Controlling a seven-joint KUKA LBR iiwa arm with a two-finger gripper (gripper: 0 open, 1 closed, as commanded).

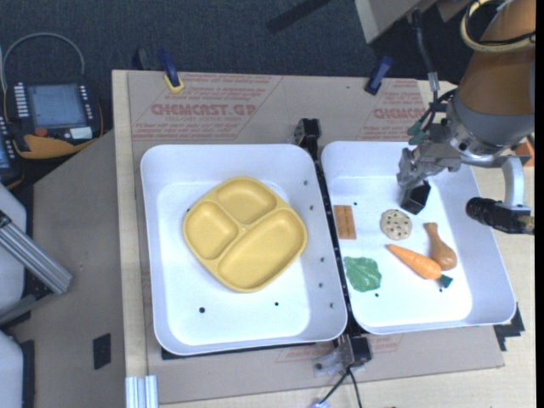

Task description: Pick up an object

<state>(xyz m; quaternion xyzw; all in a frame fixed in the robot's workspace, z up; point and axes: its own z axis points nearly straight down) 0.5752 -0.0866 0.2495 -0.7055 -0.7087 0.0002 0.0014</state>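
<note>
In the right bin [463,308] lie a round speckled cookie [395,223], an orange carrot [416,262], a brown drumstick [439,246], a green leaf piece [363,274] and a small brown cracker [344,222]. My gripper [415,197] hangs over the upper part of this bin, just above and right of the cookie, with its dark fingertips pointing down. Nothing shows between them.
The left bin [170,304] holds a yellow divided plate [245,233]. A black clamp [308,133] sits between the bins at the back. The arm [497,83] fills the upper right, with a black part [497,214] jutting over the right bin's edge.
</note>
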